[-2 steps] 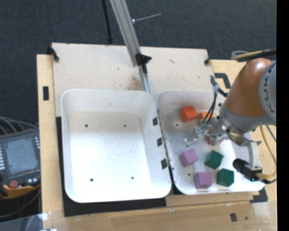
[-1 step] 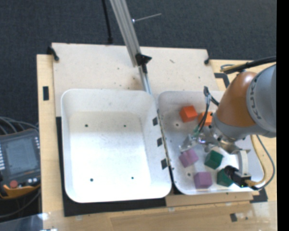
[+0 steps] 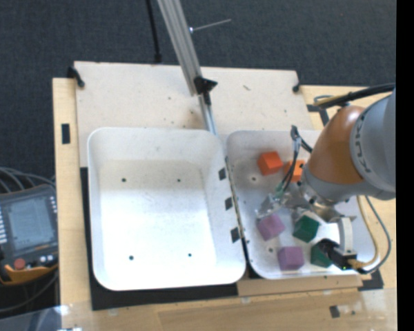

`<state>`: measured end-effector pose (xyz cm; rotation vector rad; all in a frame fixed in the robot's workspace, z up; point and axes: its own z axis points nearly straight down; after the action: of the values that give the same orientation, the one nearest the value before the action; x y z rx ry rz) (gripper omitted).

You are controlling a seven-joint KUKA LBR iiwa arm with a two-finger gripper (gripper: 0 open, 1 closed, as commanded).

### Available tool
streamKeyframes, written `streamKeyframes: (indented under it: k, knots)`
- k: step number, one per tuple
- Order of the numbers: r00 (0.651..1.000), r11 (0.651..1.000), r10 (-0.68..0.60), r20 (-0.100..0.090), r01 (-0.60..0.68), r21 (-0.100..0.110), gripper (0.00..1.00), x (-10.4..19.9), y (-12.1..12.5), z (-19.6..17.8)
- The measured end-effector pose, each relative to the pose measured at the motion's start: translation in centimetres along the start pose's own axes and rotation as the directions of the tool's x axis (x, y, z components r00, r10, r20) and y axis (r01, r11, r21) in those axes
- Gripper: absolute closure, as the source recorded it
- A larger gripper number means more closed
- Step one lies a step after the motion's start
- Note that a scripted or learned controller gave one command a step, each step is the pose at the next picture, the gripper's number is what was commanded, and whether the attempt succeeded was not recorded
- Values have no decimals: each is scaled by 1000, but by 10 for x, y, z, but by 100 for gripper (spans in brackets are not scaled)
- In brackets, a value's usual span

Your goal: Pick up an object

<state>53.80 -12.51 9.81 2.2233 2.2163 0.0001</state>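
Honestly, my gripper point(image 3: 279, 202) is hard to read from up here: wrist and orange band sit over it, only thin metal bits poke out toward the left, so I can't tell its state or whether anything is in it. My arm point(image 3: 352, 154) comes in from the right and covers a good part of the right bin point(image 3: 243, 150), incl. its right wall.

What I can make out in that bin: an orange block point(image 3: 269, 162) near the back, squarish, flat matte faces, sitting roughly square to the bin walls; no clear long axis. A 2nd orange piece point(image 3: 296, 169) just right of it is mostly hidden behind cables and my wrist, shape unclear. A purple block point(image 3: 270, 225) lies just below the gripper tip, turned a bit diagonal. Another purple block point(image 3: 290, 257) sits near the front rim, approx square-on. A dark green block point(image 3: 306, 228) is between them to the right, partly under my wrist; a 2nd dark green block point(image 3: 322, 254) by the front right corner is half covered by black hardware.

All blocks look foam-like, dull, soft-edged cubes. Bins are smooth white plastic w/ rounded corners. The left bin point(image 3: 159, 205) shows specks on its floor.
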Motion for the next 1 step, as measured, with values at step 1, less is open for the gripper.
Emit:
streamKeyframes:
  k: [1]
  knots:
    - [1000,1000,7,-1,-7,-4,100,-1,1,-11]
